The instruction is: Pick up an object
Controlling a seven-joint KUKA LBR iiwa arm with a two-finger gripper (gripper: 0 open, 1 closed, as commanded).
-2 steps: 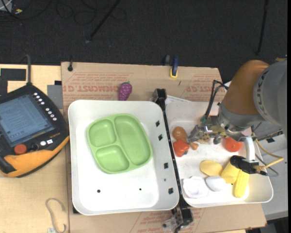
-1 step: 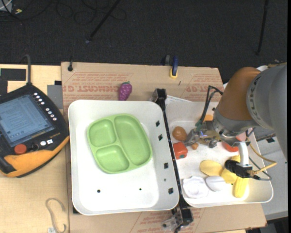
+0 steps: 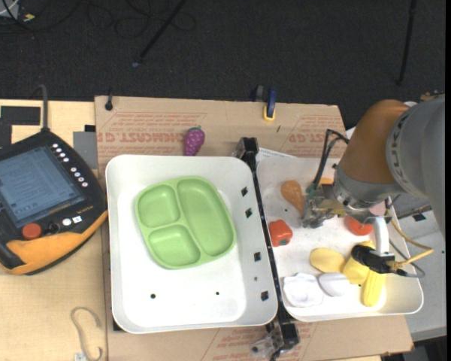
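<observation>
Arm point(image 3: 417, 149) in from the right, orange band above the wrist. Gripper point(image 3: 314, 215) low over the upper middle of the right bin point(image 3: 304, 243). Jaw state: cannot tell, since the tips are lost in shadow and clutter.

Candidate objects, all lying in the right bin:
- tan oblong toy point(image 3: 292, 194), tilted, just left of the gripper
- orange-red toy point(image 3: 279, 232), below the tan one, close against the bin's left wall
- red piece point(image 3: 357, 225), just right of the gripper, partly hidden under the wrist
- yellow rounded piece point(image 3: 327, 259), lower middle of the bin
- yellow banana-like piece point(image 3: 370, 286), to its right, near the front rim
- larger white piece point(image 3: 304, 290) and smaller white piece point(image 3: 334, 283), side by side at the front, touching or nearly so

Left bin point(image 3: 128, 277): green three-compartment plate point(image 3: 186, 222), roughly centred, set at a slant.

Outside the bins: purple grape-like toy point(image 3: 194, 140) on the cardboard behind the left bin. Blue-and-yellow clamp point(image 3: 269, 104) at the cardboard's rear edge. Teach pendant point(image 3: 34, 194) on the bench at far left. Metal hook point(image 3: 86, 326) at front left.
</observation>
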